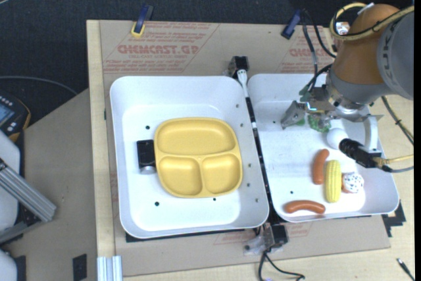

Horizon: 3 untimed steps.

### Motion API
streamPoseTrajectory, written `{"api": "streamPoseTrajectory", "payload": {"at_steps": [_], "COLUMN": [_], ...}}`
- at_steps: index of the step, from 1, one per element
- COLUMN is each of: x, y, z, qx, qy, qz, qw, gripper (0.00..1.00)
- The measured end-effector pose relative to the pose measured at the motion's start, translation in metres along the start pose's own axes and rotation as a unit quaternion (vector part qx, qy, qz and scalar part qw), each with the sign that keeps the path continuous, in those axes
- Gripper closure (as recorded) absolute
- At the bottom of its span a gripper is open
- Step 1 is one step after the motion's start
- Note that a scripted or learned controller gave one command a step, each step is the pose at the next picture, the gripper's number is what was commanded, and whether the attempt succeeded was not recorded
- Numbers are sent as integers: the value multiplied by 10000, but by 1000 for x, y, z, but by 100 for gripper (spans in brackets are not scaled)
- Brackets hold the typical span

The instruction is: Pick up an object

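Yellow corn cob (333, 181) and the sausages are all lying loose in the right bin (276, 161), so the pick isn't done yet, with the tool (314, 116) down at the bin's top end, grip state impossible to tell.

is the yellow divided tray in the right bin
No, the yellow tray lies in the left bin; the right bin holds the corn and sausages.
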<state>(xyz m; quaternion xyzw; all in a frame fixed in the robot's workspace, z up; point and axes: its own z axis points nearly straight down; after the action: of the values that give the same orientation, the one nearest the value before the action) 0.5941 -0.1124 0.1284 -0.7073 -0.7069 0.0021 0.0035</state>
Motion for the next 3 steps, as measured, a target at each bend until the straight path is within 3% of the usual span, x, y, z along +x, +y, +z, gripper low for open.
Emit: {"api": "streamPoseTrajectory", "payload": {"at_steps": [1, 2, 3], "x": [1, 0, -3], "y": [-1, 1, 0], "z": [47, 33, -31], "qx": [-8, -43, -74], "qy": [-1, -10, -20], "qz": [-2, 4, 0], "qw": [10000, 10000, 10000], "gripper": [0, 100, 100]}}
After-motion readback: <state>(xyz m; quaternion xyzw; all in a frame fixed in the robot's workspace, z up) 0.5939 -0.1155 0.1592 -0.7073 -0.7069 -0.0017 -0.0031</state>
